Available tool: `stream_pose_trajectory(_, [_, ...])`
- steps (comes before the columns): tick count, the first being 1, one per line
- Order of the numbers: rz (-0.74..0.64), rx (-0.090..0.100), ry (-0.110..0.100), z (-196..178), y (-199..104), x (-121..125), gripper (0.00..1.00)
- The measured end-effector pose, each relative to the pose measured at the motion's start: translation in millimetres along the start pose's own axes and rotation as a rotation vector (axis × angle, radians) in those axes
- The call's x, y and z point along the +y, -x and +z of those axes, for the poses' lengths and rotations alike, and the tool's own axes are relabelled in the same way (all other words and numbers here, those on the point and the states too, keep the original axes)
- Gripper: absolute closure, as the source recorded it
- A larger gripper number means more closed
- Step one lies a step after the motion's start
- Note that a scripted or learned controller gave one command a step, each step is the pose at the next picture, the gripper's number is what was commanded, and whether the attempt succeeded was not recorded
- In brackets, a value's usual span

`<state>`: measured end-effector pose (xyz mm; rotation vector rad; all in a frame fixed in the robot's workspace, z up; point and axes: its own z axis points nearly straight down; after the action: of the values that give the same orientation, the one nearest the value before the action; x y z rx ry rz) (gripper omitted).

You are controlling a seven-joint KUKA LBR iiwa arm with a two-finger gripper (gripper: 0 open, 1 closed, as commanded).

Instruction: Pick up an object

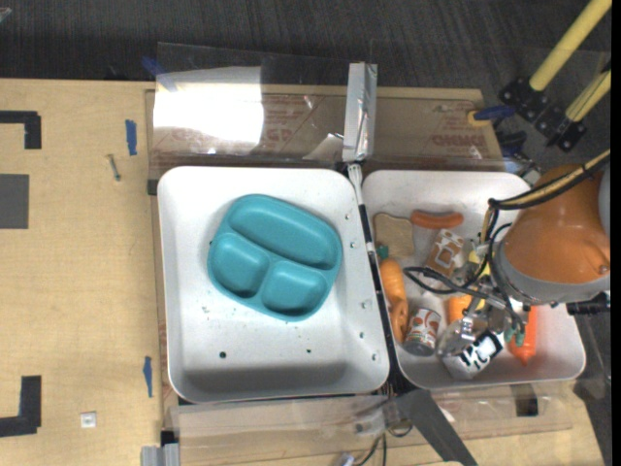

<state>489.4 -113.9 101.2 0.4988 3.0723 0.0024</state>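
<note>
A dark grey carpet is running across the top of the view. A pale wooden bench is taking up the left side, with black corner marks and bits of blue tape sitting on it. A clear plastic sheet is lying behind the bins and catching a bright glare from overhead light. Yellow poles with black clamps are slanting in at the upper right.

Teal 3-compartment plate lies in the left white bin.
</note>
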Motion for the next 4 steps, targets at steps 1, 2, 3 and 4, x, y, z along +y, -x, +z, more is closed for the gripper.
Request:
stream_pose_trajectory(1, [-0.014,0.019,-0.002,12,10,-4,0.00])
stream_pose_trajectory(2, [-0.016,0.005,-0.002,0,14,-2,1.00])
stream_pose_trajectory(3, [-0.248,0.015,-0.004,-120,81,-52,1.00])
stream_pose_trajectory(4, [-0.250,0.022,-0.002,-117,79,-51,0.00])
